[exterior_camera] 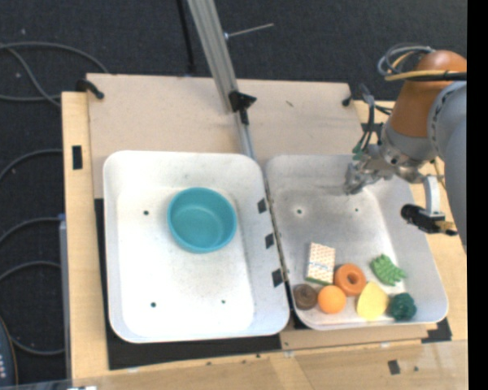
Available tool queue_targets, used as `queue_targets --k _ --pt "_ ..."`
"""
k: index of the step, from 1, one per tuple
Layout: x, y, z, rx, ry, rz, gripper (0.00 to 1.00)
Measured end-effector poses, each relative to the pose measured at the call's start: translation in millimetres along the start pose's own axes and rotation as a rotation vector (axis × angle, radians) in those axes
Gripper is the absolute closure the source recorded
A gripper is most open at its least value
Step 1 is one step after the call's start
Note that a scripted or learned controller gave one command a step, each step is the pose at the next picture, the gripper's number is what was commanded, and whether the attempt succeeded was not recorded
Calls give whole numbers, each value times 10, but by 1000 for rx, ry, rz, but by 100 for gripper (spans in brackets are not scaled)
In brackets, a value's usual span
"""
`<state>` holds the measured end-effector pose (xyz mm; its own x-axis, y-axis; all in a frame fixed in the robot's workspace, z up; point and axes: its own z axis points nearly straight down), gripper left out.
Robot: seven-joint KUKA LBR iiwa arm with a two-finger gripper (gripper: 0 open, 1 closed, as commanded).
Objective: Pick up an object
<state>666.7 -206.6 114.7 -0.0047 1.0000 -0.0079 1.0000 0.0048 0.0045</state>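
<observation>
The grey arm's two-finger gripper [356, 181] hangs over the far, bare part of the right-hand shallow white plastic bin [325, 193], well apart from the things it might lift, and at this size I cannot tell how it is set. The candidates lie clustered at that bin's near edge, seven by my count: one cream, patterned square block [320, 262], one orange ring like a toy doughnut [350, 279], one round orange ball [332, 300], one small brown disc [306, 296], one yellow lemon-shaped piece [372, 301], one light green leafy piece [386, 269] and one dark green tufted lump [403, 305]. They look like light toy foods (probably plastic or foam), so weight should be no trouble; slipping is the likelier fault. The square block seems the easiest hold, its flat opposite sides taken squarely, while the ball and the lemon shape would likely roll or squirt out unless gripped across the middle. Several touch or nearly touch, so fingers may nudge a neighbour. The left-hand white bin [138, 299] bears a single teal round bowl [202, 218], stiff and smooth, best taken by its rim.
</observation>
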Motion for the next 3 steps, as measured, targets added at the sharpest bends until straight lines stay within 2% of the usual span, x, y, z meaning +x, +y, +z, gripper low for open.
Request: queue_targets --k 1,2,3 --pt "68 59 -500 -3 7 1 100" --pt "-38 119 -1054 -3 5 2 100" --pt "-44 128 -1130 1 5 -1 100"
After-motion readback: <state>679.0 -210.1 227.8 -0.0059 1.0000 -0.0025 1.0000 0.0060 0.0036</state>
